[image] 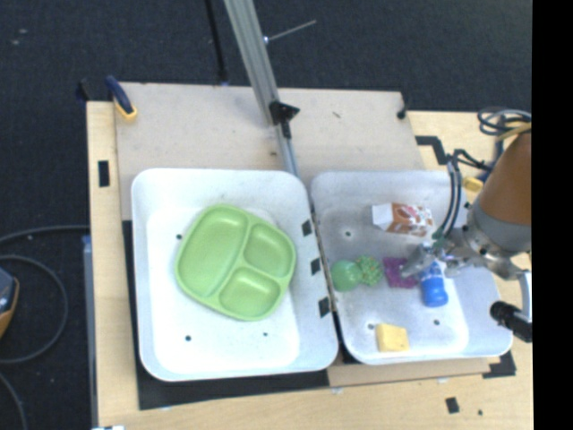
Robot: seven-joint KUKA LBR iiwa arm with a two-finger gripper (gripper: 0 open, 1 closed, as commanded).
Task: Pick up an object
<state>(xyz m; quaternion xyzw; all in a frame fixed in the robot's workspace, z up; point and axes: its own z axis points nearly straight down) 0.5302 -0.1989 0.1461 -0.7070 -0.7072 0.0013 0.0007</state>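
The arm comes in from the right of the frame, its orange band at the right edge, and its pincer (428, 265) is down low in the right bin (345, 195), over the crowd of small things at that bin's middle. Whether the pincer is open or closed cannot be told here; the tip is lost in blur and clutter. It lies just beside a purple object (398, 271) and a blue object (433, 291), which look to be touching or nearly so, and either seems the likely target for the pick, though nothing can be seen gripped. A green toy (356, 273) sits to the left of them, near the wall between the bins. A white and red packet (403, 217) lies higher up in the bin, and a yellow block (391, 337) sits apart near the lower edge. The left bin (161, 330) carries a green divided plate (236, 262), flat and well away from the work. The crowding probably makes a clean grasp of one item harder.
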